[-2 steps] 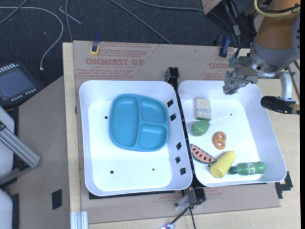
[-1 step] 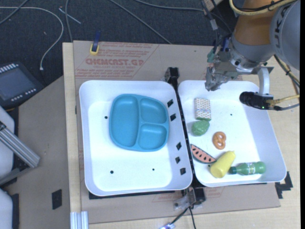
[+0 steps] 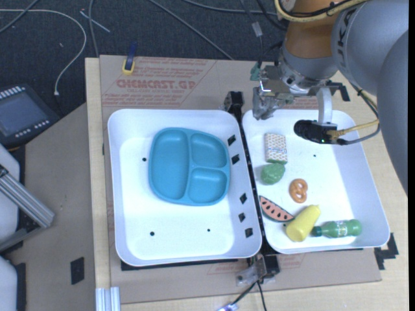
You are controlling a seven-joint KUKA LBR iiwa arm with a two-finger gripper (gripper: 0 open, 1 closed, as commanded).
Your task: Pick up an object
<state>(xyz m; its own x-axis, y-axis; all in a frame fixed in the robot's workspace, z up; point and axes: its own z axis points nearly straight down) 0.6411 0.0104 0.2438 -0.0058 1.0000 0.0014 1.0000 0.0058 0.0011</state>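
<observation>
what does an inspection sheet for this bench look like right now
surface: two shallow white bins, left bin and right bin, on a brown cardboard sheet.
job's things: in the right bin, a checkered wafer block, green lumpy toy, small brown pretzel, watermelon slice toy, yellow plastic bottle, green plastic bottle.
clutter: blue divided plastic plate in the left bin.
grippers: hand above the right bin's far left corner, holding nothing.
cables: loose cables on the dark floor.
surroundings: small screen at left.
</observation>
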